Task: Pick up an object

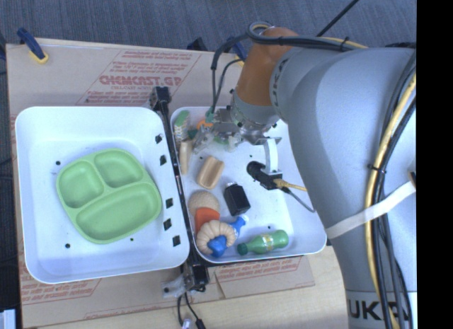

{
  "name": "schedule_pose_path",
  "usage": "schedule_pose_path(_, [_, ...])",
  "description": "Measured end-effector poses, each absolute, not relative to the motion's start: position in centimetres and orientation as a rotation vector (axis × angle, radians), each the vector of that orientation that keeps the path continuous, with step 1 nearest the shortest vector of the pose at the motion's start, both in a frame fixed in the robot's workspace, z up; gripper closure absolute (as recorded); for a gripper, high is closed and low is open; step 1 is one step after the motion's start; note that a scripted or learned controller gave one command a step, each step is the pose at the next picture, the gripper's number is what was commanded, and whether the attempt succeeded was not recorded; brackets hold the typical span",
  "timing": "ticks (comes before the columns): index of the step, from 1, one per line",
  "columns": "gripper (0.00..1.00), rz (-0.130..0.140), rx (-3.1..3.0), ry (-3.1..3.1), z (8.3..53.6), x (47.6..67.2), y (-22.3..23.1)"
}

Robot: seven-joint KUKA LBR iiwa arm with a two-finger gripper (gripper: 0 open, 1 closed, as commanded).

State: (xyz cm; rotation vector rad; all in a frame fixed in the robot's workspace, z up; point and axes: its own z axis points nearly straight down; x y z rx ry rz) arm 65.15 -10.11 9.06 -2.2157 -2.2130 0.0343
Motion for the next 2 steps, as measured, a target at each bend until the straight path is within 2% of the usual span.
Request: schedule_pose_path(2, [0.0,0.036,-2.215,-2.214,9.03,65.16,-10.07])
